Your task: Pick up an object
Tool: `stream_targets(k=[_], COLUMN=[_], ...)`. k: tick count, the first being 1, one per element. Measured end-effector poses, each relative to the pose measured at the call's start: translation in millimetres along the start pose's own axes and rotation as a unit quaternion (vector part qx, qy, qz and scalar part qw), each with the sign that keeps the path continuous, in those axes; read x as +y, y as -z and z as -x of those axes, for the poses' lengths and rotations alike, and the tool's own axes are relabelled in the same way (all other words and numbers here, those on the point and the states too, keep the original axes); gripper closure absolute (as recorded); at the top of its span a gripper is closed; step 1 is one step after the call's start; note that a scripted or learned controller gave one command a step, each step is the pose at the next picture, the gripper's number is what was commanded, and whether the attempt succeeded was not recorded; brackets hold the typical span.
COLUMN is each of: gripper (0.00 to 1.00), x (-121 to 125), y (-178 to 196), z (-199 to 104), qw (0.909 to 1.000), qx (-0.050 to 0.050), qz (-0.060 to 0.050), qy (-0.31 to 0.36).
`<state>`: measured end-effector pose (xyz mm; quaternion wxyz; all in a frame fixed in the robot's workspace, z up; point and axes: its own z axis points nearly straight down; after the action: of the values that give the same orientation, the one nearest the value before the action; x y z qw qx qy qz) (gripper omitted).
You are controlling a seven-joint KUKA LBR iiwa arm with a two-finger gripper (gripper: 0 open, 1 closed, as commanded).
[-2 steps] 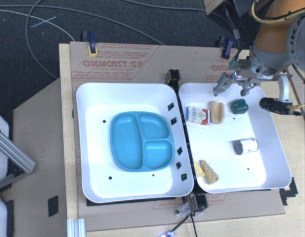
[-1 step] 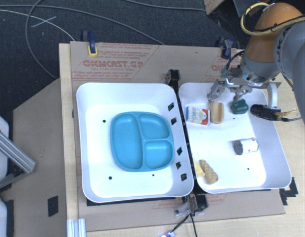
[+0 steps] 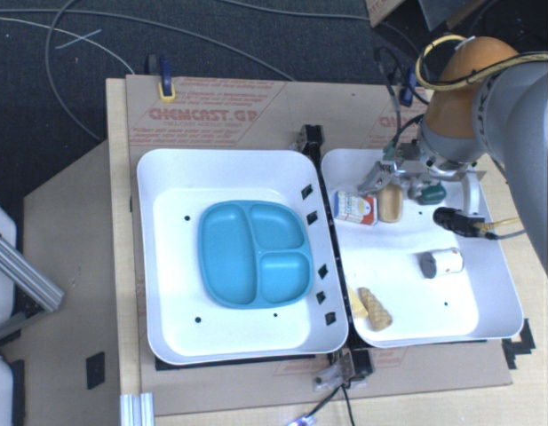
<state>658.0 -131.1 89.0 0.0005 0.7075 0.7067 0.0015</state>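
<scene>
Cardboard-topped bench carries two shallow white bins; the grey two-finger gripper [image 3: 400, 174] hangs over the right bin's [image 3: 487, 313] far corner; a tan upright cylinder [image 3: 391, 204] stands directly beneath; finger spacing is unclear.

You see blue plate [image 3: 254, 254] with three sections, flat in middle of left bin [image 3: 158, 193]. All other things sit right of that bin: small white carton [image 3: 354, 208] with red and orange label, lying on side just past bin's right wall; tan bottle-shaped thing [image 3: 391, 202] touching carton's far side; white roll with grey end [image 3: 440, 262], lying down, further right; tan lumpy piece [image 3: 372, 307] near bin's front right corner.
</scene>
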Motion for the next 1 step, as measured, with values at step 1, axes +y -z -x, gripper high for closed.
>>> stream_targets(k=[1], gripper=[0.00], x=[2.7], y=[-0.4], z=[0.1], qw=[1.0000], qx=[-0.001], qz=[0.002], qy=[0.001])
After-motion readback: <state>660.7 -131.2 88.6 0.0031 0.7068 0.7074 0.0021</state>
